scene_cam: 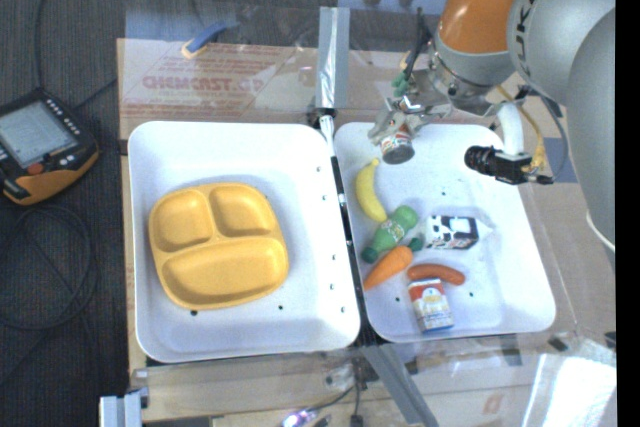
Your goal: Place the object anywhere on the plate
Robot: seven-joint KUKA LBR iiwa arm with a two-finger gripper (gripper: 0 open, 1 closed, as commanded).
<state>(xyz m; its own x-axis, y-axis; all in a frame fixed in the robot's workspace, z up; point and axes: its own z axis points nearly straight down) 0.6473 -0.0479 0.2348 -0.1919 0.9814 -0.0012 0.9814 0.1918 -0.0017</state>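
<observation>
Closest to where I stand, a small jar with a red label lies in the right bin, to the right of the plate and slightly nearer me than it. The plate is yellow with three compartments and sits in the middle of the left bin. Nothing rests on it.

Other toy foods lie to the right of the plate, across the divide between the bins:
- a sausage, just beyond the jar
- an orange carrot, the item nearest the plate
- a green bottle, touching the carrot's far end
- a yellow banana, farther from me than the bottle
- a black-and-white cow-patterned carton, farther from the plate than the bottle

The grey arm, with its orange band, reaches in from beyond the right bin. Its gripper hangs over the far end of that bin, to the right of the plate and farther back than it. The two fingers seem pressed onto a small can. The can is tilted, with its grey end pointing toward me, and it looks lifted rather than resting flat.

By my judgement, the task is partly done. The can appears to be picked up, though the grip is hard to see clearly. It is still well apart from the plate. What remains is to carry the can across the bin edges to the plate, lower it and release it.
</observation>
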